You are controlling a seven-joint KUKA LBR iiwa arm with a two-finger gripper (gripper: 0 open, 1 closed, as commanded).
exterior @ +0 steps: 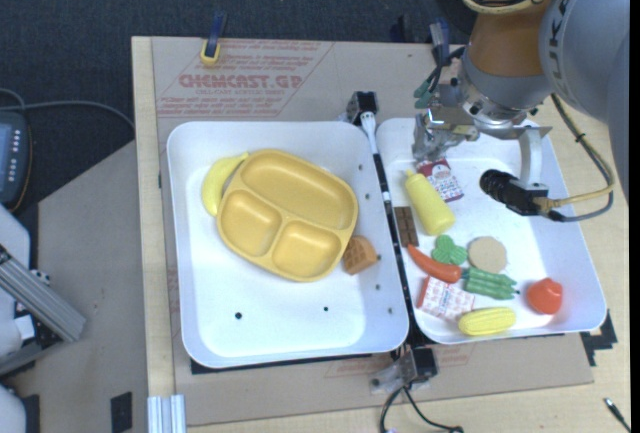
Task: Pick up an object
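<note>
Toys numbering about eight lay in the right white bin (575, 251), one yellow plastic bottle (428, 202) near its left edge; gripper (436, 134) state could not be told.

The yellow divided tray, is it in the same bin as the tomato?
No: the yellow divided tray lies in the left bin, while the tomato sits in the right bin.

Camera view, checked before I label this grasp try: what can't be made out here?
- Gripper: finger state unclear; wrist housing hides it.
- Red-and-white packet under the gripper: contact unclear, print too small.
- Yellow item: mostly hidden by the yellow divided tray.
- Right bin: far end covered by the arm.
</note>
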